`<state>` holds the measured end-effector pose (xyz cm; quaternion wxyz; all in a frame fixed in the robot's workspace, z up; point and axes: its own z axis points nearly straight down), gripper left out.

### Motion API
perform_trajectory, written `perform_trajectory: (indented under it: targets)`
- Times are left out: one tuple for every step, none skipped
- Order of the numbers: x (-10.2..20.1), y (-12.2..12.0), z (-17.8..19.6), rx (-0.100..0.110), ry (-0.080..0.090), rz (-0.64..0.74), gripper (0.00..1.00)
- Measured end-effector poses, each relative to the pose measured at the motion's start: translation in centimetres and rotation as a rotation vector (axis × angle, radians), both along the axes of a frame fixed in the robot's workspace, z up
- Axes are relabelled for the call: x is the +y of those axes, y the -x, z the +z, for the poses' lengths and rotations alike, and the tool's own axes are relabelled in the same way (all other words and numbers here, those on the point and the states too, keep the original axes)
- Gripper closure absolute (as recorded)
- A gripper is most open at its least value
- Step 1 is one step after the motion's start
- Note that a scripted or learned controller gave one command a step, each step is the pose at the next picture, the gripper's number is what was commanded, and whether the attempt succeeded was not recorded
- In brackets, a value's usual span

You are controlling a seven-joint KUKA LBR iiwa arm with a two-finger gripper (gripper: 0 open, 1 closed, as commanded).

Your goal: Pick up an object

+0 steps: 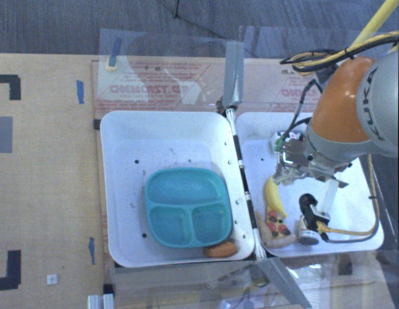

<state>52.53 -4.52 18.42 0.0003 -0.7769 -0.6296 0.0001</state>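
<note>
A yellow banana [274, 198] lies in the right bin [259, 136], near its left wall. Just below the banana lies a toy pizza slice [277, 228] with red dots. My gripper [287, 174] hangs over the right bin, right at the banana's upper end. The wrist hides most of it, and I see nothing lifted off the bin floor. In the left bin [122, 148] a teal divided plate [186, 206] lies flat. A small orange object [221, 250] rests against the plate's lower edge.
The grey and orange arm covers the right half of the right bin. A metal divider [241, 172] runs between the two bins. The upper half of the left bin is bare white floor. The tan bench top [45, 172] stretches to the left.
</note>
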Motion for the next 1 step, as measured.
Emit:
perform_trajectory:
  targets:
    - [0.0, 0.0, 0.0, 0.0, 0.0, 0.0, 0.0]
